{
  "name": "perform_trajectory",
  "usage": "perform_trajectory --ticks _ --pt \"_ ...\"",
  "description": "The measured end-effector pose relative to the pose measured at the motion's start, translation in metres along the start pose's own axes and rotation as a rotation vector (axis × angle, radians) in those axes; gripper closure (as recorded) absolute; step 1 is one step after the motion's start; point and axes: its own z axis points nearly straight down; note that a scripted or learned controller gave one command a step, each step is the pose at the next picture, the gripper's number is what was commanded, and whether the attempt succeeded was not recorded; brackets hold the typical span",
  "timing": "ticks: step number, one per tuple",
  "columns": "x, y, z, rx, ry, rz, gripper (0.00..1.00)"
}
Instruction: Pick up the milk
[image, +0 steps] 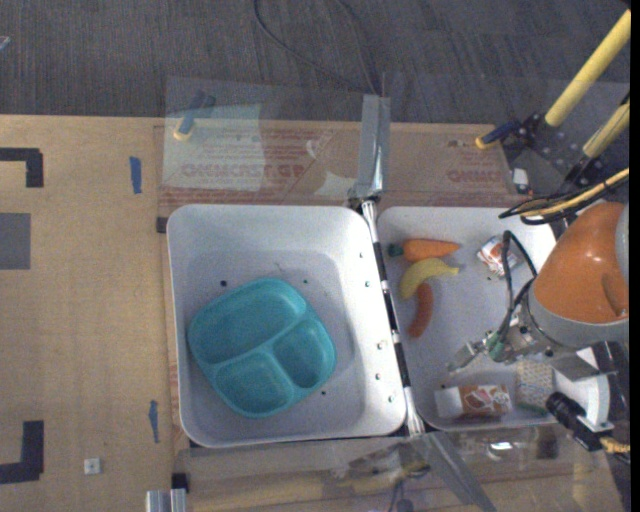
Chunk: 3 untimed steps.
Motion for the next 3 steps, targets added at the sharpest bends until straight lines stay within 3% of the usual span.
perform_trajectory --ticks 1,2,3 --pt "-0.052 -0.012 -0.099 0.011 0.001 0.299 0.0" --pt "0.005 -0.002 -0.033 0.012 0.004 0.146 0.0" --pt "-0.023 -0.009 -0.111 0.011 0.001 0.339 0.0"
